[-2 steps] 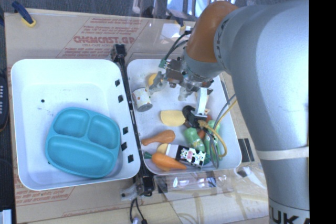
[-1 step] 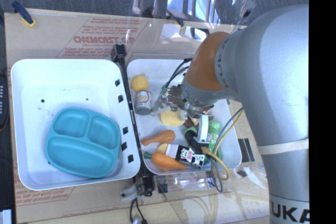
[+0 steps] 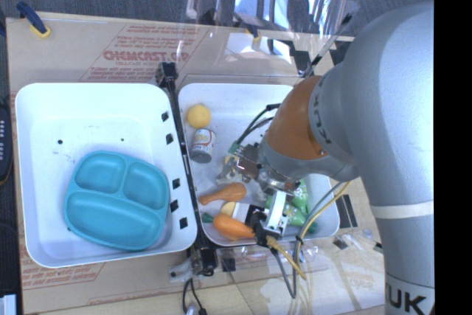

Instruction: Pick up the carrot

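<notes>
The carrot (image 3: 230, 228) is orange with a green stub at its left end. It lies near the front wall of the right bin (image 3: 243, 96). My gripper (image 3: 247, 192) hangs low over the middle of that bin, just above and right of the carrot. The arm's wrist hides the space between the fingers. I see nothing held there.
In the right bin lie a yellow lemon (image 3: 198, 115), a small tin can (image 3: 201, 144), an orange-brown chicken drumstick (image 3: 223, 194), a pale block (image 3: 229, 209) and a green item (image 3: 299, 204) under the wrist. The left bin (image 3: 44, 114) holds a blue divided plate (image 3: 116, 199).
</notes>
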You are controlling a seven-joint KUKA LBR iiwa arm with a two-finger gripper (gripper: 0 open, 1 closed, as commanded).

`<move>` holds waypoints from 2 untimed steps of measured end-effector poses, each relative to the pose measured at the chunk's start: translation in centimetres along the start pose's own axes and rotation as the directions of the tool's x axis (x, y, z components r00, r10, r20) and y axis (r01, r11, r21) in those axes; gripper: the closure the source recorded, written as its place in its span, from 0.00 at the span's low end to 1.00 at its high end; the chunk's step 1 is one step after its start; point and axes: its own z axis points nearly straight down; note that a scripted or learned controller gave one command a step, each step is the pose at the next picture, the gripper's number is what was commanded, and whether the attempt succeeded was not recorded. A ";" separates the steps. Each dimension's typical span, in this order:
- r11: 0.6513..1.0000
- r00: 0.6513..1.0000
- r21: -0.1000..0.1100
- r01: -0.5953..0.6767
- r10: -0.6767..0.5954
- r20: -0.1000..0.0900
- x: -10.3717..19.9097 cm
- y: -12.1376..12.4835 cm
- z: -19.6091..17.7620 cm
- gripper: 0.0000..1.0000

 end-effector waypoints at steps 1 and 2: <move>1.000 1.000 0.003 0.010 -0.010 0.001 0.0 0.0 -1.0 1.00; 0.995 0.995 -0.007 -0.103 0.103 -0.006 4.1 2.0 -13.9 1.00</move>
